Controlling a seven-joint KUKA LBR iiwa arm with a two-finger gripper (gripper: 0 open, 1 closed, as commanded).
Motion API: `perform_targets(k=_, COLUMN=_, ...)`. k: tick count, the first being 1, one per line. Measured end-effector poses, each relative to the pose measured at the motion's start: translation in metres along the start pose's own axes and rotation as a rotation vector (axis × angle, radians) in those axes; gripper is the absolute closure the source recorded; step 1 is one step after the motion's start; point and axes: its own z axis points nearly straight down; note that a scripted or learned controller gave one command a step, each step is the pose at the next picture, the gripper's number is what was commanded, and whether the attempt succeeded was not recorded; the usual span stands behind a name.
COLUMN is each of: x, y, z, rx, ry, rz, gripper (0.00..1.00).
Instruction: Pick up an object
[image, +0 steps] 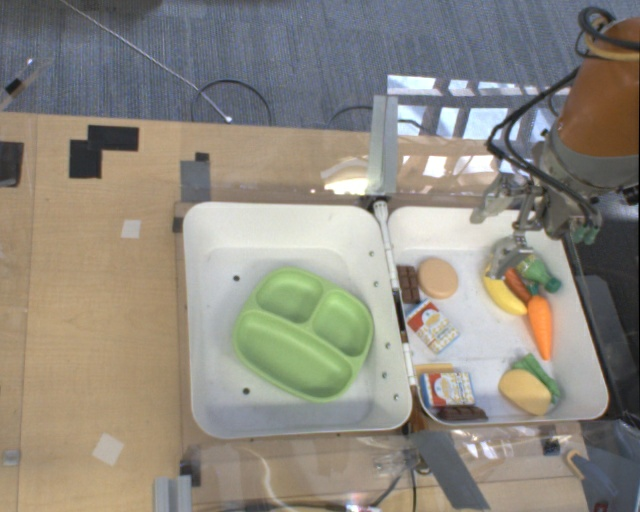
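Two bins sit side by side. Using the divider (392, 300) as landmark: left of it, the left bin (210, 400) holds a green plate (303, 333) with bare floor around. Just right of it lie a chocolate bar (407, 283), cookie (437, 278) and two cartons (432, 327). Further right, the gripper (517, 243) hangs over a banana (502, 295) and carrots (539, 325); whether it is open, I cannot tell. A lemon (526, 391) lies near the front rim.

Arm (605, 100) is extended in from the right (orange band at upper rt), wrist angled downward; hand (515, 250) is lowered, fingertips pointed down.
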Motion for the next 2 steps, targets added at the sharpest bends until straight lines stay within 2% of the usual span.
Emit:
perform_targets(k=1, x=0.010, y=-0.027, z=0.166, rx=0.001, ry=-0.005, rz=0.085, gripper=0.00)
perform_targets(k=2, x=0.057, y=-0.078, z=0.186, rx=0.003, ry=-0.007, rz=0.186, gripper=0.00)
